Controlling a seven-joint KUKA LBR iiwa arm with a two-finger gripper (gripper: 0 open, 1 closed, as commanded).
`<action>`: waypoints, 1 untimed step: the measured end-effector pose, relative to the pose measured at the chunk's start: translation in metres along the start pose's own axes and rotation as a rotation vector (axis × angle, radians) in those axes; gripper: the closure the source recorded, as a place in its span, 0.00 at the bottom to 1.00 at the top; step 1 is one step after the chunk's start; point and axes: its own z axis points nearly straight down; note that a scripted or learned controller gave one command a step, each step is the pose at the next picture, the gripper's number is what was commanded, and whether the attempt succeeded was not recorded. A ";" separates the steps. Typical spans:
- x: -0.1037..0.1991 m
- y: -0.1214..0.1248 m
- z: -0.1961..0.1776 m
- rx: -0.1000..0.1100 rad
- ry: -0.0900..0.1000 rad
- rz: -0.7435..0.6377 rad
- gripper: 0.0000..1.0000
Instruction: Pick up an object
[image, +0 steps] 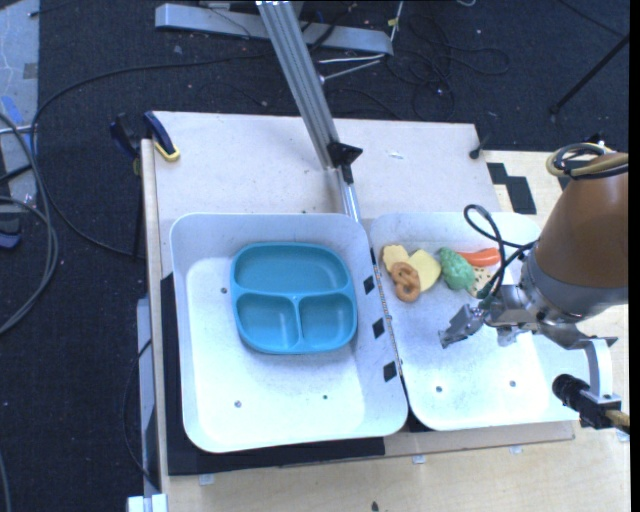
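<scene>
1. Dark carpet strewn with black cables surrounds the pale table (420, 150), and a grey metal pole (305, 85) slants down from the top toward the seam between the bins.
2. Two shallow white bins sit side by side: the left bin (200, 390) holds one blue divided tray (294, 297), three compartments, nothing in them as far as I can see.
3. The right bin (450, 400) holds the toy food. I count four pieces in one cluster: a yellow piece (424, 268), a brown pretzel-like piece (406, 281), a green piece (457, 270) and an orange piece (484, 256).
4. The jaws (462, 326) hang over the right bin, and nothing shows between them; whether they stand wide or narrow I cannot tell from this angle.
5. From the jaws, the cluster lies just beyond and a little to the left in the view, the green piece nearest, the pretzel-like one farther left. The tray is well apart, across the seam.
6. My reading: the pick is not yet done. Every piece lies in the bin, so the descent, the closing and the lift all remain.
</scene>
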 end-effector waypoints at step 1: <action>0.004 0.003 0.045 -0.002 0.000 0.000 0.00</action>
